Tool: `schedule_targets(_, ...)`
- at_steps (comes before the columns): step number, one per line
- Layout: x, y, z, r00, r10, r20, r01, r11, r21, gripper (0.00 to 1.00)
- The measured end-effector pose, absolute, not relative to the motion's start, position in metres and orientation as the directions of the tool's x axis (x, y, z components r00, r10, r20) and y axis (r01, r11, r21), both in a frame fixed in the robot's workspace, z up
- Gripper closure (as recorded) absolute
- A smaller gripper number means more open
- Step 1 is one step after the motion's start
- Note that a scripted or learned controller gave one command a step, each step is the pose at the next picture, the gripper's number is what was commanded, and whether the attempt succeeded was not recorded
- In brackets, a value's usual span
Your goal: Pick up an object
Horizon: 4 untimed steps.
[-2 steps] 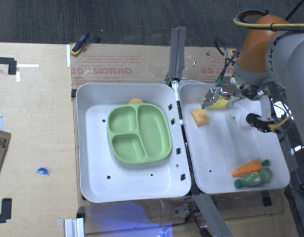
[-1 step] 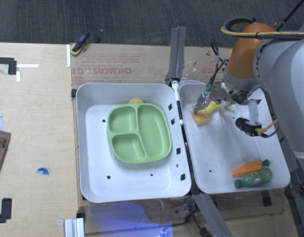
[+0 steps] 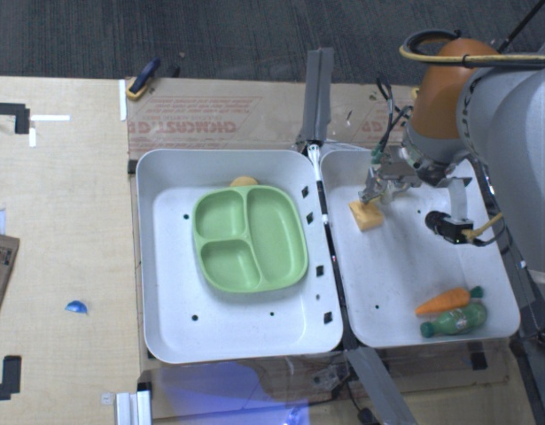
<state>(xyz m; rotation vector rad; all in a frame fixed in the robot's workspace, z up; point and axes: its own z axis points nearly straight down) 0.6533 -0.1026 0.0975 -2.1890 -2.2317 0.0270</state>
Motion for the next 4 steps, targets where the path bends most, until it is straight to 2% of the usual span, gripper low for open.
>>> schedule_targets(1, 0.614, -0.048, 0.191, 0.058, 0.998, -0.001, 0.998, -0.058, -0.002, 1.00)
schedule_targets(2, 0.614, -0.048, 0.191, 0.058, 0.998, -0.001, 0.998, -0.058, -0.003, 0.00)
schedule_targets(3, 0.635, -0.096, 0.128, 0.035, 0.999, -0.001, 0.999, -0.035, -0.003, 0.00)
schedule_targets(4, 0.639, -0.095, 0.092, -0.136, 0.991, 0.000, 0.991, 0.136, -0.002, 0.00)
